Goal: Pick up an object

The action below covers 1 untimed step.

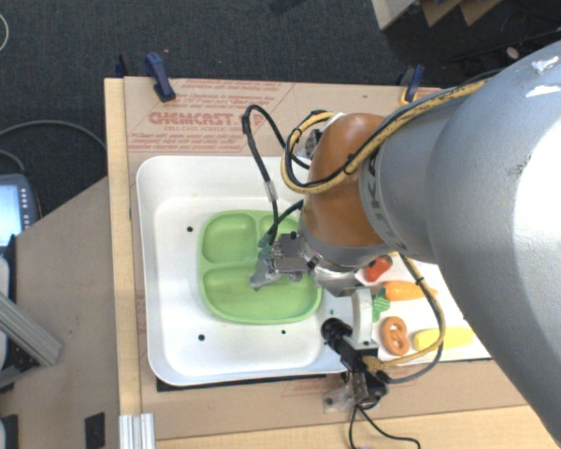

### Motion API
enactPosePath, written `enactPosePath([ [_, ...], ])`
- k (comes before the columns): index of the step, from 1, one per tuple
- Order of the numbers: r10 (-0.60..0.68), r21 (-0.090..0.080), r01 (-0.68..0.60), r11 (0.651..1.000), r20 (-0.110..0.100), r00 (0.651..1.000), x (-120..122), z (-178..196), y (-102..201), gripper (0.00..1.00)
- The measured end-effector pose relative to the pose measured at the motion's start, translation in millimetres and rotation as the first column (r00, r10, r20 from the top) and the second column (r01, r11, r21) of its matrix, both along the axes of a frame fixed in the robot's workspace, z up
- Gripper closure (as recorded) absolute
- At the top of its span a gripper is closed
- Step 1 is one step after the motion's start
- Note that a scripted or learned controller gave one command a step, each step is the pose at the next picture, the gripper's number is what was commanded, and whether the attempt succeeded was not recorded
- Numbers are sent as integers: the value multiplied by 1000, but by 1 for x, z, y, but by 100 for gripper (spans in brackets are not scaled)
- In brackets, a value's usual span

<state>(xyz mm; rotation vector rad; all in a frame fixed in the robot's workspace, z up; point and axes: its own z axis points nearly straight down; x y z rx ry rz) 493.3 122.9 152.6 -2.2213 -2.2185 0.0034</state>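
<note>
Green divided plate (232, 267) lies flat in left white bin (164, 279), long axis running top to bottom. Gripper (265, 271) over plate's right edge; whether it is open or closed, cannot tell.

Brown cardboard sheet (206, 110) with red "CHEMCAST" print under both bins, at 12 o'clock of left white plastic bin (164, 279). Two blue spring clamps on its far edge: one (159, 75) at 11 o'clock, other (410, 80) at 1 o'clock. Dark grey carpet floor (65, 36) beyond. Lit screen (2, 209) at 9 o'clock.
</note>
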Motion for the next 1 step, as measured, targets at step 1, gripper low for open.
enactPosePath([
  [1,5,9,-5,1000,14,1000,67,-56,-16,0],
])
